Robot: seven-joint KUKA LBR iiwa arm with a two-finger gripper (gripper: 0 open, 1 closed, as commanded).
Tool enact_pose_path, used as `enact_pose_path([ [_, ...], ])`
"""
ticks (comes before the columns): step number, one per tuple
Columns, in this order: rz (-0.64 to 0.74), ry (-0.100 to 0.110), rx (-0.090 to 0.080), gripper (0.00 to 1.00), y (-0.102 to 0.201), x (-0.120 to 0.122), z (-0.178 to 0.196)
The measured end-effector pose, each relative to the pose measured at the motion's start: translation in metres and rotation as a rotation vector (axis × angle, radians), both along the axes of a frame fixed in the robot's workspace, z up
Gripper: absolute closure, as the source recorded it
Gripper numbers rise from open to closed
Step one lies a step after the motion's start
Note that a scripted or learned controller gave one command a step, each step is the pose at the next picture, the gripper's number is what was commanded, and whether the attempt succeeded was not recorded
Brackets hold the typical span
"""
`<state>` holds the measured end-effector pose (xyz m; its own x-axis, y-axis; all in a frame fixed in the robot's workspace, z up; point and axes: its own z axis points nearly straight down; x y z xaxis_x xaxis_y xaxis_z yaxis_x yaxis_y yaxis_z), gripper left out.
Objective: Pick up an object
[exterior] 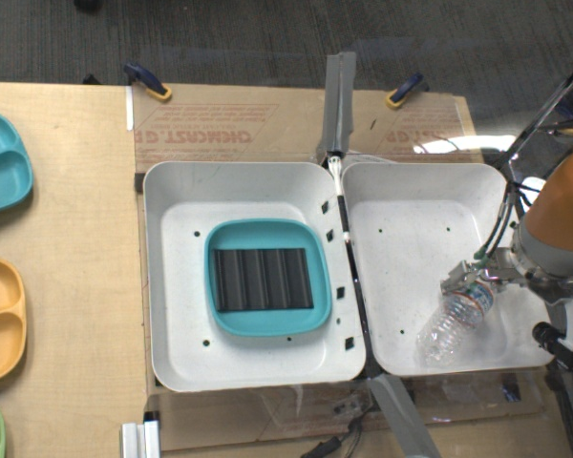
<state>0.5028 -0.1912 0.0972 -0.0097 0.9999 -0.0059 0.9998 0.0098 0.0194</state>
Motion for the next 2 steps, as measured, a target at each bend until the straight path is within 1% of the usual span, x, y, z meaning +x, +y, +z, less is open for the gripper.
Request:
enact_pose_path([
  [1,-0.002,-0.004,-0.001,1.00,0.000,0.002,0.010],
  [2,0.039,0.020,0.004,1.00,0.023,0.026,0.076],
])
